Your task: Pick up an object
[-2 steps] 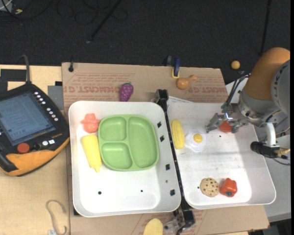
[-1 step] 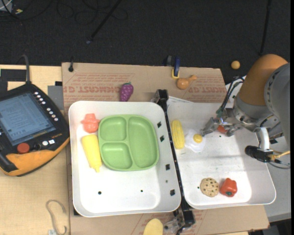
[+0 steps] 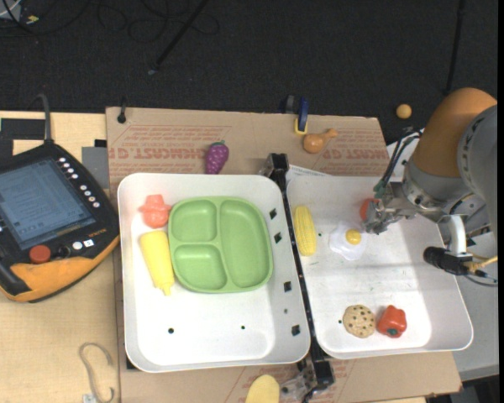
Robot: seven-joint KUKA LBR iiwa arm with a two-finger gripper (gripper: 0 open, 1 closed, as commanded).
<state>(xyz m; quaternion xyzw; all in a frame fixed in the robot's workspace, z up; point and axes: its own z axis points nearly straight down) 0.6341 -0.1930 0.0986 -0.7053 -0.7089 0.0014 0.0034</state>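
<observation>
**Kid:** Where is the toy egg?

**Helper:** The fried egg (image 3: 350, 240) lies in the right bin (image 3: 420, 342), near its middle. The gripper (image 3: 376, 217) hangs just right of it, very close. I cannot tell what its fingers are doing.

**Kid:** What else is in that bin?

**Helper:** A corn cob (image 3: 304, 229) lies along the left wall. A cookie (image 3: 359, 320) and a red pepper (image 3: 392, 321) sit side by side at the near edge.

**Kid:** And the other bin?

**Helper:** The left bin (image 3: 210, 347) has a green tray (image 3: 219, 244). A yellow toy (image 3: 158, 260) and a pink toy (image 3: 154, 211) lie to its left. A tablet (image 3: 38, 200) sits on the bench, far left.
</observation>
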